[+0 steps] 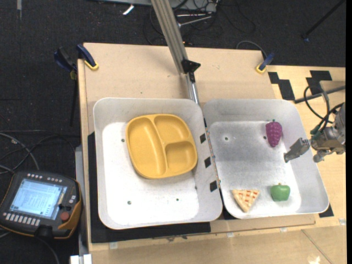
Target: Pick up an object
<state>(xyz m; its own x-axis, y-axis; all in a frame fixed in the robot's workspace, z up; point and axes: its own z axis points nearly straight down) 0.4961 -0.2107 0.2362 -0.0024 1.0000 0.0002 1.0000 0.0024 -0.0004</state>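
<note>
Camera view: gripper (306,149) reaches in from the right, fingers spread, beside grapes (274,132) in right bin (236,111)

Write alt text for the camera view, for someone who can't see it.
A gripper hangs over the right edge of the right bin, which holds purple grapes, a green pepper and a pizza slice. The left bin holds a yellow divided plate.

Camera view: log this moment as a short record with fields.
left bin: yellow divided plate
right bin: purple grapes far right, pizza slice and green pepper along near edge
gripper: at right bin's right edge, between grapes and pepper, holding nothing
objects lifted: none
</note>
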